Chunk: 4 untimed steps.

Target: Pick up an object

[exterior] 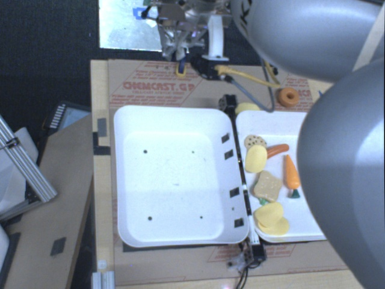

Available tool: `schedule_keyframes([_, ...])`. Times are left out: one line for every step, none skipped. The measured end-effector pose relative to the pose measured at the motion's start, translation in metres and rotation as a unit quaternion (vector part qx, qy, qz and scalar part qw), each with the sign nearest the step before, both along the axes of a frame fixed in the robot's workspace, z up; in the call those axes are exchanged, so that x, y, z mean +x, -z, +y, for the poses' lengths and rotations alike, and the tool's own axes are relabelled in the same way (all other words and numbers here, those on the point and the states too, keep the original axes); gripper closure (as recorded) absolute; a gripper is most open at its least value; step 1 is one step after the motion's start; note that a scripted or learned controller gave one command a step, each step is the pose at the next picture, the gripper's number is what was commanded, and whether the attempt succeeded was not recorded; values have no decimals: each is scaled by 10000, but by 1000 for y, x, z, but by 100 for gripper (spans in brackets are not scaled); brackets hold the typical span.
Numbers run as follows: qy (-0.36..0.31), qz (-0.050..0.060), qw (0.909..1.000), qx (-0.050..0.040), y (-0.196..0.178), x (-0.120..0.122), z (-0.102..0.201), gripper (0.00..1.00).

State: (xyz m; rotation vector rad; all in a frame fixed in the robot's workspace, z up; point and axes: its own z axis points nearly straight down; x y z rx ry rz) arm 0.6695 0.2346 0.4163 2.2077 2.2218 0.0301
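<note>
We see the arm (pixel 313 35) as broad, smooth, rounded grey shells with a soft sheen, one bearing part of a dark letter K. A narrow pale strip crosses one shell. The wrist assembly (pixel 186 17) is a cluster of silver metal and white parts with a small blue piece. From it run a yellow-tan cable (pixel 246 75) and a grey one.
</note>
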Motion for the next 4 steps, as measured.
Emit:
schedule_keyframes([-3, 15, 10000, -8, -129, -2, 0, 100])
schedule_keyframes([31, 182, 9998, -60, 116, -38, -1, 100])
schedule_keyframes([19, 72, 10000, -27, 90, 1, 0, 100])
schedule_keyframes([2, 0, 10000, 0, -106, -11, 0, 100])
